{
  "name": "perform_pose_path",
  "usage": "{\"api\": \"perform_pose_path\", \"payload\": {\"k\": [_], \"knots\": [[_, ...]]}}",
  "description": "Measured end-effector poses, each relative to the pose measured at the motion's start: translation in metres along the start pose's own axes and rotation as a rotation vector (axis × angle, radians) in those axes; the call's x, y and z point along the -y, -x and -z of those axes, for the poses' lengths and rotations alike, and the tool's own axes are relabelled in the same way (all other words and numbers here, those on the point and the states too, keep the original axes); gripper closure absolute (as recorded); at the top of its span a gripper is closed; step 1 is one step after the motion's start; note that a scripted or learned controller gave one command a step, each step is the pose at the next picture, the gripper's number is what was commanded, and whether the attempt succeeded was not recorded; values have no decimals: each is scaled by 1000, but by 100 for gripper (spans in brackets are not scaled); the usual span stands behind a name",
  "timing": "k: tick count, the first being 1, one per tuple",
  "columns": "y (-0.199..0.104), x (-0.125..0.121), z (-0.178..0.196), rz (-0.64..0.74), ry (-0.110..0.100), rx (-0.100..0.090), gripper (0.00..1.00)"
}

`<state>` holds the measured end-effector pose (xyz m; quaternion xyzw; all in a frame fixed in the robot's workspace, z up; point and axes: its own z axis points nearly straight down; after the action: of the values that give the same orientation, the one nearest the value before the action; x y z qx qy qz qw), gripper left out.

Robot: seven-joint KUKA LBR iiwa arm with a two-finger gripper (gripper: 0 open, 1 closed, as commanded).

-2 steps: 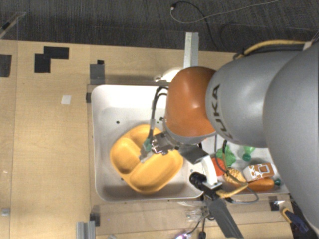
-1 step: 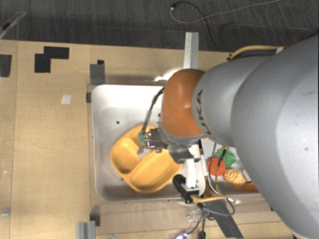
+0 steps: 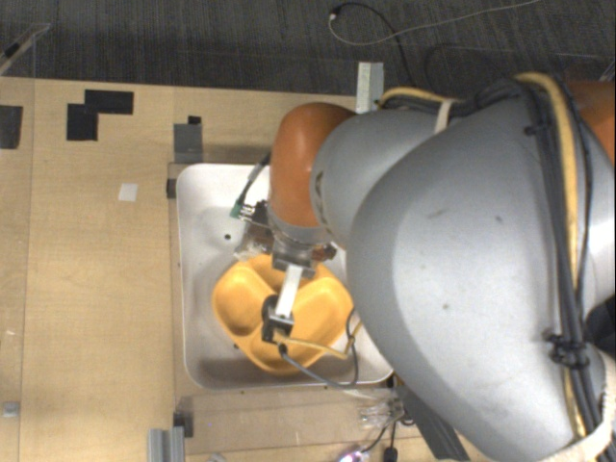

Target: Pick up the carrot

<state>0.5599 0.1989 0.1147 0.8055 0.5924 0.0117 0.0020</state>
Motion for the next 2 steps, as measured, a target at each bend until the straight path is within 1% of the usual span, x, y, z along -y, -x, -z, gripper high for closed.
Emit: {"api": "perform_pose_path", "payload": {"k": [1,2], "knots": [[-27,32,5,-171,-3,10,0],[-27,32,6,-171,-3,10,0]]}}
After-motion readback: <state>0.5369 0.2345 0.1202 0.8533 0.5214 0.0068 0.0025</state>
